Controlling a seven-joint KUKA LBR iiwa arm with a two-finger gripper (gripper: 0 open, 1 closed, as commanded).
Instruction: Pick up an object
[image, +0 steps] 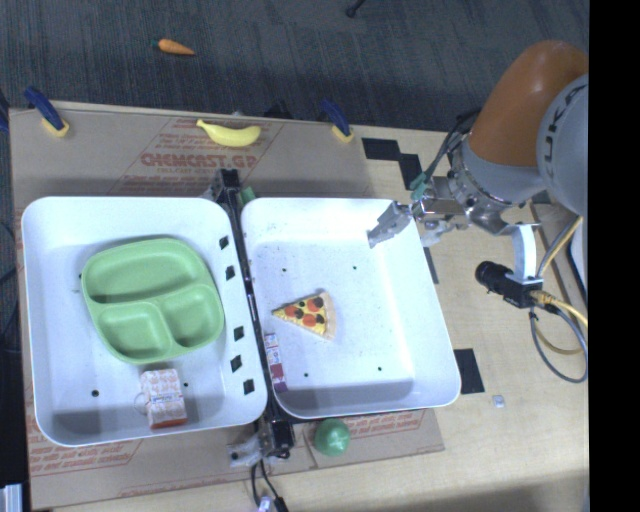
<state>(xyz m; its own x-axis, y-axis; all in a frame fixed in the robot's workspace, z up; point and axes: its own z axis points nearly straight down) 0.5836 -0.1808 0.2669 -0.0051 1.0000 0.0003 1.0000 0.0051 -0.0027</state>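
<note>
The grey arm (570, 120) wears an orange band, with yellow and black cables trailing its wrist.

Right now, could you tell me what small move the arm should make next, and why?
Probably shift the gripper left and toward the camera, over the pizza slice: the gripper sits near the right bin's far right corner, and the slice is that bin's one object.

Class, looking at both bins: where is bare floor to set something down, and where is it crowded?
Right bin: bare floor all around the pizza slice. Left bin: crowded, the green tray and small carton leaving strips along its walls.
</note>
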